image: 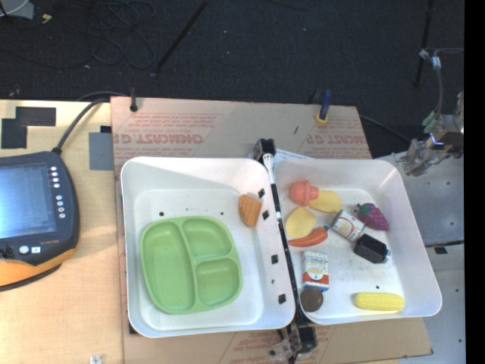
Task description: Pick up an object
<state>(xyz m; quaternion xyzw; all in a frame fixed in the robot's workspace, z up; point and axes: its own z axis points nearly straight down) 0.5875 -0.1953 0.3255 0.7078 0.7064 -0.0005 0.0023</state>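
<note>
The right bin holds several toy foods: a pink-orange piece, a yellow piece, a pale yellow fruit, a red-orange chili, a small can, purple grapes, a black block, a small carton, a brown disc and a yellow corn cob. In the left bin lie a green divided plate and an orange wedge by the right wall.
Both bins rest on a cardboard sheet. A teach pendant lies on the bench at the left. A blue clamp stands at the cardboard's back edge. Metal hardware and cables sit beyond the right bin's far corner.
</note>
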